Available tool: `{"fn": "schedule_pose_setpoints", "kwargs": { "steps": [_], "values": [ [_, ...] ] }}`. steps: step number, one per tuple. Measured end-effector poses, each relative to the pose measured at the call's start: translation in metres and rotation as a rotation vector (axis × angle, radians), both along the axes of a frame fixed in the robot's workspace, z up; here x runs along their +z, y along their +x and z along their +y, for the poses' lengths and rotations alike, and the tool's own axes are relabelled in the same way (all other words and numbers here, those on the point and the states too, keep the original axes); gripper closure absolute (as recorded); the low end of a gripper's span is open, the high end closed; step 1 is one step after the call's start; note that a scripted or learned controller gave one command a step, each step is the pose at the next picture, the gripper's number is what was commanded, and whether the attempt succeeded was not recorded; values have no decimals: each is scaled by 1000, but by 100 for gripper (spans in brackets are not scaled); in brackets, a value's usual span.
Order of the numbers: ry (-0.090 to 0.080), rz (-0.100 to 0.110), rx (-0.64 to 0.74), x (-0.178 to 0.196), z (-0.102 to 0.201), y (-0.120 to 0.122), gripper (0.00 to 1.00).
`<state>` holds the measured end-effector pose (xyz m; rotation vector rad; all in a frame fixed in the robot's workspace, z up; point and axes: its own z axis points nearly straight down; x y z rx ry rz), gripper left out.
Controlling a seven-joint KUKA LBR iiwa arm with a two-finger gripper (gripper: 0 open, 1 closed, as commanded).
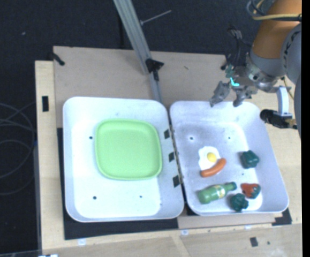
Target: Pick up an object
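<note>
The arm (275,31) is cut off by the top and right edges. The red toy (250,189) and dark green toys (249,158) are too small to identify.

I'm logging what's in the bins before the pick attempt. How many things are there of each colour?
Light green: 1, the plate in the left bin
Green: 1, the bottle
Dark green: 2, the two lumps
White and yellow: 1, the fried egg
Orange: 1, the sausage
Red: 1, the small red piece
Total: 7
</note>
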<state>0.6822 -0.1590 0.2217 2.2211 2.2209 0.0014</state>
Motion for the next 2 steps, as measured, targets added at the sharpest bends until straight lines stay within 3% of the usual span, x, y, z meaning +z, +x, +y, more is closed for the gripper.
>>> {"fn": "schedule_pose_setpoints", "kwargs": {
  "steps": [1,2],
  "values": [
    [0,0,0,0,0,0,0],
    [0,5,-1,-61,-5,1,0]
  ]
}}
